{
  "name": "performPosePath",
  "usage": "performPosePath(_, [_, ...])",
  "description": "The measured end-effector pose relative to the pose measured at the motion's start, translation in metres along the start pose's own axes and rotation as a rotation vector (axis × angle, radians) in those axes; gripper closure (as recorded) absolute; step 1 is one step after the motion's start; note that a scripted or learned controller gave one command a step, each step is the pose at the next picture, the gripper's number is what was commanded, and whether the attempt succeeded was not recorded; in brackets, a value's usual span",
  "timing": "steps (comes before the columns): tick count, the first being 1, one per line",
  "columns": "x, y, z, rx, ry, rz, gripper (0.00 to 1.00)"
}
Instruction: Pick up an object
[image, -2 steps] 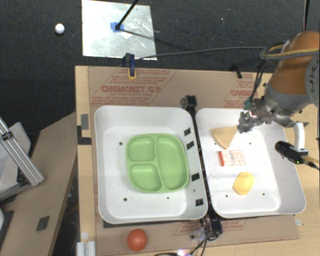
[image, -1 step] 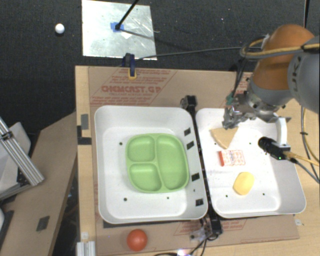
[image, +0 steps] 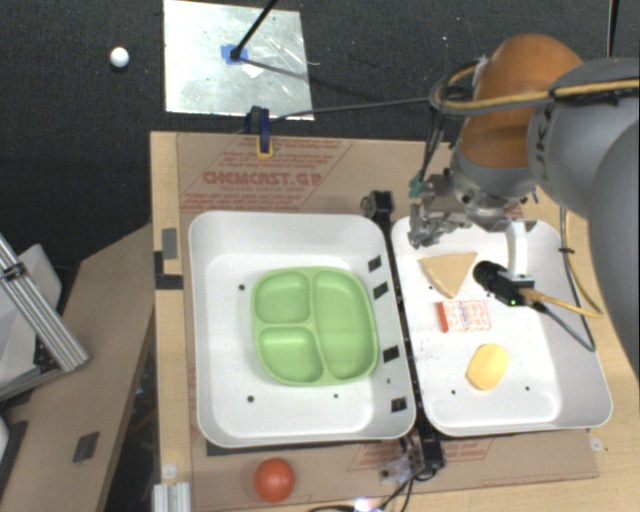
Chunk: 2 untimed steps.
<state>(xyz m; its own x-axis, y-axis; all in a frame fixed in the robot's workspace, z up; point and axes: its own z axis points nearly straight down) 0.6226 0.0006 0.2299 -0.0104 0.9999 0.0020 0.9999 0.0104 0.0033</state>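
The right bin (image: 560, 400) holds a tan wedge-shaped piece (image: 449, 271), a small red-and-white packet (image: 464, 316) and a yellow rounded object (image: 487, 366). My gripper (image: 430, 226) hangs over the bin's far left corner, just above and left of the tan wedge. Nothing shows between its fingers. The arm comes in from the upper right, its orange band above the wrist.
The left bin (image: 220, 300) carries a green divided tray (image: 313, 324). A red-orange ball (image: 274, 479) lies on the cardboard in front of the bins. A metal frame stands at the far left. A blue clamp (image: 260, 128) sits at the back.
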Motion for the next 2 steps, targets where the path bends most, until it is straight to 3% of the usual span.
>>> performPosePath(2, [0.105,0.016,0.016,0.002,0.0,0.001,1.0])
